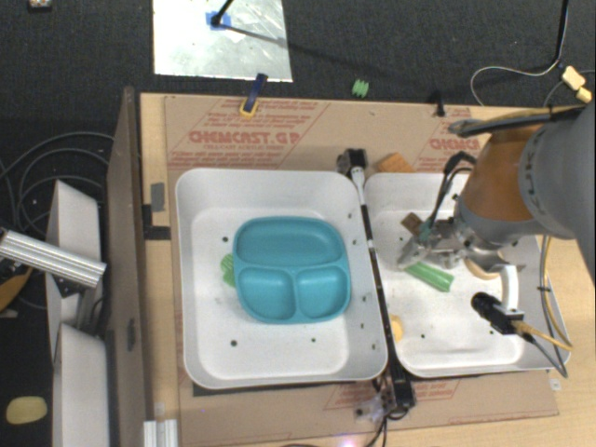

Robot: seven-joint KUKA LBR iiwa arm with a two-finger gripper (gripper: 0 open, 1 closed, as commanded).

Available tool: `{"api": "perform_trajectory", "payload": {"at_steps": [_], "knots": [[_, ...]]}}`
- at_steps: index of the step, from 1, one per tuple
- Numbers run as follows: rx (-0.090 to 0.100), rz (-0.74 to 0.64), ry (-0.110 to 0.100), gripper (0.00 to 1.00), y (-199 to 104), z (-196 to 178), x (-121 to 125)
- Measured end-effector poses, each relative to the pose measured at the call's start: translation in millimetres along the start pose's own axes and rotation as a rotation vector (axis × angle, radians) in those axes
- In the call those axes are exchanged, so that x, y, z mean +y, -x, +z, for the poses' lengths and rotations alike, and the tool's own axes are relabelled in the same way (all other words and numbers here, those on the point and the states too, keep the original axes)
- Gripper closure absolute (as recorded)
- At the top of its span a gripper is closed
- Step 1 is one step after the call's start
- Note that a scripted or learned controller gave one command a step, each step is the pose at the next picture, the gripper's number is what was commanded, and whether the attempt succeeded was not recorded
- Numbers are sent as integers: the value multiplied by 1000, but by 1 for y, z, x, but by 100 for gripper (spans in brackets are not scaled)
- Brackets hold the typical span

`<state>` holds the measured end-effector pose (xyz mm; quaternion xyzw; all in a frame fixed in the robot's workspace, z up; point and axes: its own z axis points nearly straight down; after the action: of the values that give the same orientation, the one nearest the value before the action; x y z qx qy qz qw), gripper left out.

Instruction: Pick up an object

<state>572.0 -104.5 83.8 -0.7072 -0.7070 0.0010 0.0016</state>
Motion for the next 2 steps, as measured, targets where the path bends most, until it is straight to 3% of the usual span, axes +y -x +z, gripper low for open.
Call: {"api": "perform_trajectory", "payload": {"at_steps": [1,2], "knots": [[-1,-2,7,100,0,-12,4],[-1,-2,7,0,0,-11,3]]}}
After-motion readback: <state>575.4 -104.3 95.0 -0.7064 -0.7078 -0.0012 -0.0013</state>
